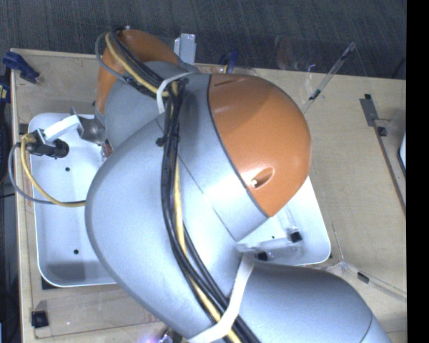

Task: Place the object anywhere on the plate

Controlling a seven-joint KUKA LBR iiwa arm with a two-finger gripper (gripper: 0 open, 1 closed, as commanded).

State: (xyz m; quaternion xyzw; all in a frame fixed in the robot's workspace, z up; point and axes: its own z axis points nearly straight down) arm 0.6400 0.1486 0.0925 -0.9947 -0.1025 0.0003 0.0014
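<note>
**Arm body covers both bins; object and plate hidden**

Nearest the camera, the grey arm (150, 220) with its orange band (261, 141) and black-yellow cable bundle (173, 191) spans the frame. Behind it, the left white bin (57, 227) shows bare floor; a corner of the right bin (316, 243) peeks out. Gripper state: cannot tell. Object location relative to the tool: cannot tell, hidden beneath the arm.

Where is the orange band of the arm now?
The orange band sits at centre right, above the white bins, hiding most of them.
</note>
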